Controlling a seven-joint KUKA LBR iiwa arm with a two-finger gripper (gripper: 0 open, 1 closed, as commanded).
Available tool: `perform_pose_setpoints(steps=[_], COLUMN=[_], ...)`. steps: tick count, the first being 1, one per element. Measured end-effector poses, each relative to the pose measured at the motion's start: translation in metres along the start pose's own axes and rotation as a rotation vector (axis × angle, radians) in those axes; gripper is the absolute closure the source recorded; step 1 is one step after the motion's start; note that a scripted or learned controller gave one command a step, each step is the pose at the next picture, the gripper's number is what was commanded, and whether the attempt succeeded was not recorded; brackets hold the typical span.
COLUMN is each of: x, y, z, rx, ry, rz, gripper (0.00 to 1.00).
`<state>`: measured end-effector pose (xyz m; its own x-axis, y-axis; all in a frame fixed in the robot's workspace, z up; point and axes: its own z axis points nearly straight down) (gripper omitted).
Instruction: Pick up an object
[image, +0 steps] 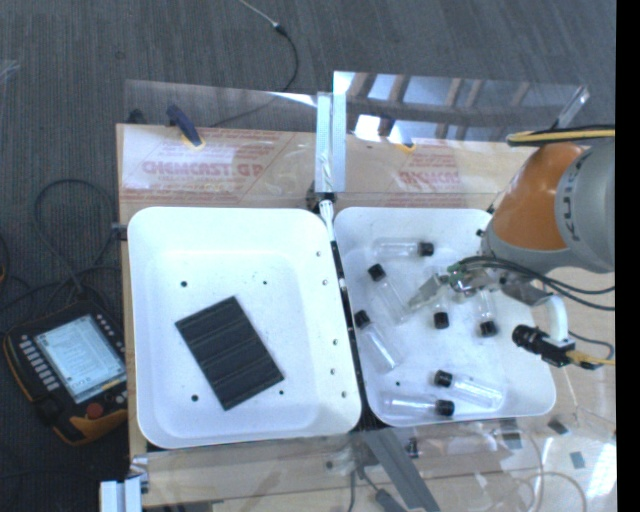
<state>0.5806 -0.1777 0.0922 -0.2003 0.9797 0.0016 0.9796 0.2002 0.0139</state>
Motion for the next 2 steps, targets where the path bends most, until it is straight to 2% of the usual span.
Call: perform_pose_setpoints(steps=[1, 2], x=[-0.006, -0.017], y=[-0.065, 0.007], z=[-0.001, -0.001], rx=[-0.003, 0.01], ry=[0.002, 0.009], rz=[-0.09, 0.012], gripper=[0.0, 0.0])
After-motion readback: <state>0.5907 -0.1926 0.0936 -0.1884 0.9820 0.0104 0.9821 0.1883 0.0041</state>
